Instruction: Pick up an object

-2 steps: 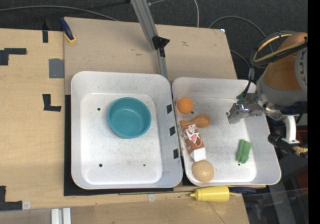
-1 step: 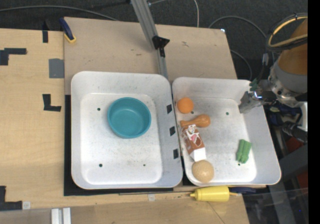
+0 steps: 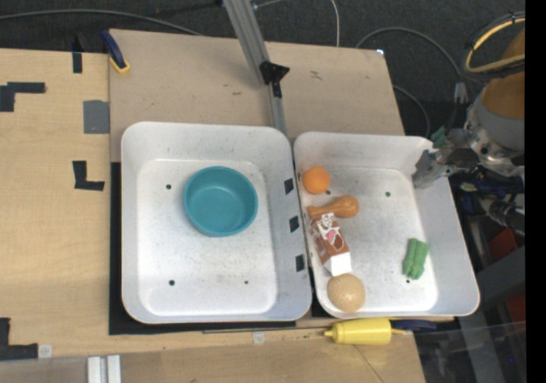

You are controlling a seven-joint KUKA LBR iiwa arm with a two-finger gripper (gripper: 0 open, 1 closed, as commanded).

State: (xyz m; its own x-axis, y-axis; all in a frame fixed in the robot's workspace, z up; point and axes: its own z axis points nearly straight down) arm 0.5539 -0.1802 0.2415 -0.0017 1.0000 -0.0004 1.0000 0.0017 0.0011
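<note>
While our arm [image 3: 499, 108] hangs at the right bin's [image 3: 444, 287] far right rim, we cannot tell how its jaws stand; an orange ball [image 3: 316, 180], green piece [image 3: 415, 258] and tan ball [image 3: 346, 293] lie inside.

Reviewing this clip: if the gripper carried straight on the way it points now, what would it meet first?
The gripper sits at the right bin's upper right rim, pointing down-left. Going on, it would likely meet the bin's bare floor first, short of the green object; depth is unclear from one view.
</note>
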